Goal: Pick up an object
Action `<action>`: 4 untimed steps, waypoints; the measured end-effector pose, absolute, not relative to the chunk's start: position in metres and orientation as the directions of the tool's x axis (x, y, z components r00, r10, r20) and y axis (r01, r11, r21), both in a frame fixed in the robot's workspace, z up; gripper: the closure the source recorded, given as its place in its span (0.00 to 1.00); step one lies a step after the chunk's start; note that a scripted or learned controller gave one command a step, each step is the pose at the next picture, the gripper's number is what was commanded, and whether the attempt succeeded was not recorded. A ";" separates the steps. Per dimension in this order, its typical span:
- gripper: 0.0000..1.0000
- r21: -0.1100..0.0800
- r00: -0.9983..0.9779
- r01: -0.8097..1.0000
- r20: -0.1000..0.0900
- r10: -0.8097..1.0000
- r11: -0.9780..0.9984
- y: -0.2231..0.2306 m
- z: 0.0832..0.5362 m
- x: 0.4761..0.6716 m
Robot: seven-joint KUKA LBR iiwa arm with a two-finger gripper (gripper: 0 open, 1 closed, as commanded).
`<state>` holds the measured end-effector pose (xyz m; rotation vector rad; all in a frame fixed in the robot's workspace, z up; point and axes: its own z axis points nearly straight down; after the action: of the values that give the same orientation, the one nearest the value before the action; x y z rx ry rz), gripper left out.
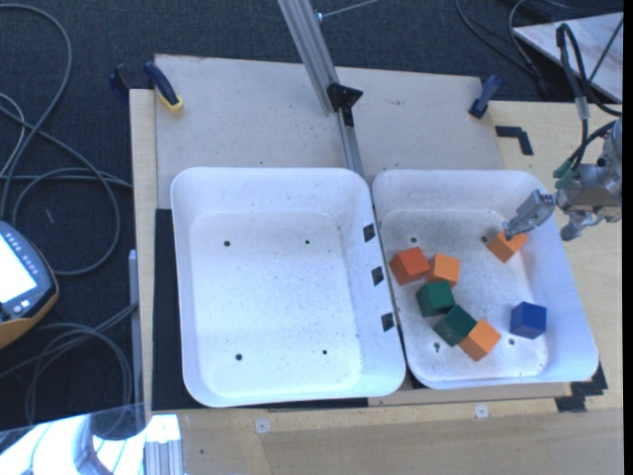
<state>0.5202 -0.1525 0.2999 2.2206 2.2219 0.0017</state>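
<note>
In the right bin [579, 327], seven blocks. Up by the far right corner, an orange block [505, 246], apart from the others, tilted on the bin floor. Right above and beside it, the jaws at the end of the arm [596, 180], reaching in from the right: spread apart, gripping nothing, one fingertip [521, 224] at or touching the block's upper edge, the other out over the bin's right rim. Cannot tell whether there is true contact with the block. Nearer the divider, two more orange ones side by side, left [409, 264] and right [446, 268]. Just below them a green block [434, 297], then a second green [456, 324] touching a last orange [481, 339] towards the near rim. Off to the right of those, a blue block [528, 319], standing alone. Beside it all, the left bin [179, 201], both bins resting on the desk [247, 107].
</note>
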 end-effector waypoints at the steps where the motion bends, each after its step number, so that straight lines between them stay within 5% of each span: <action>1: 0.00 -0.008 -0.002 1.000 0.002 1.000 0.002 -0.169 0.192 0.575; 2: 0.00 0.010 0.002 1.000 -0.005 1.000 -0.002 -0.201 0.279 0.559; 4: 0.00 0.001 0.000 1.000 -0.001 1.000 0.000 -0.199 0.274 0.558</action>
<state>0.5582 -0.1990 0.2738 2.2198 2.2209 0.0003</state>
